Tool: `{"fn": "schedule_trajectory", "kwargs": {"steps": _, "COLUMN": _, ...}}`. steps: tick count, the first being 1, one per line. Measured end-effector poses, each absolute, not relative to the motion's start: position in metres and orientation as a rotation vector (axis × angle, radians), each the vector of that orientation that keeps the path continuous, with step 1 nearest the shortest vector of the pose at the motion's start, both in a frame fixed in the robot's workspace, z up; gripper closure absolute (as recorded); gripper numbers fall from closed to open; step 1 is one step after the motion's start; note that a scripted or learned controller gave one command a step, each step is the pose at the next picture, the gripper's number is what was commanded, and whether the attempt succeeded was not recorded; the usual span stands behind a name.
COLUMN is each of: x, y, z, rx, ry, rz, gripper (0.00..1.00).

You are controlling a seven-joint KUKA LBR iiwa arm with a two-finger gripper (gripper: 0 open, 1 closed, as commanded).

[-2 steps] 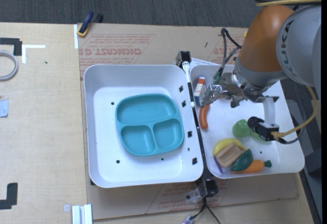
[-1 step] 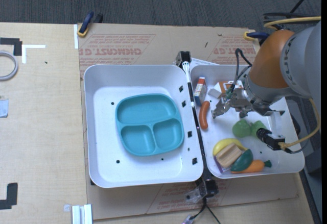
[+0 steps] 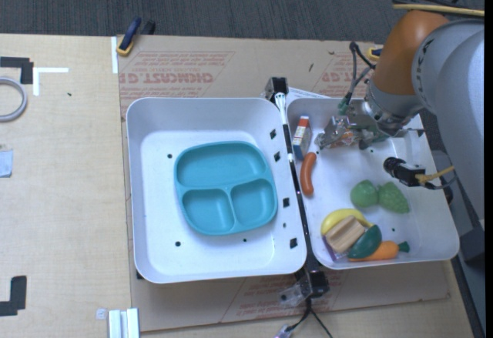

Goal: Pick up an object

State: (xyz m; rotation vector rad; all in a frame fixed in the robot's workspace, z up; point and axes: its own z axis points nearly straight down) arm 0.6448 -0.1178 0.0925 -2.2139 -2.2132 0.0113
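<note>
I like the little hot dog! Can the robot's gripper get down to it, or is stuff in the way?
Probably yes. The hot dog lies alone by the right bin's left wall, nothing on top of it. The gripper hangs close by, just to its upper right. That wall might crowd one finger.

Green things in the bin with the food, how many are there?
3. Two light green lumps sit side by side mid-bin. A darker green piece lies at the near edge beside the carrot. More may hide under the arm.
</note>
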Motion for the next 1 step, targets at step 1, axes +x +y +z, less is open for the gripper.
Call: {"fn": "schedule_trajectory", "kwargs": {"steps": 1, "x": 0.6447, "y": -0.1175, "z": 0.1020, "rx": -2.208, "ry": -2.216, "rz": 0.013, "gripper": 1.00}}
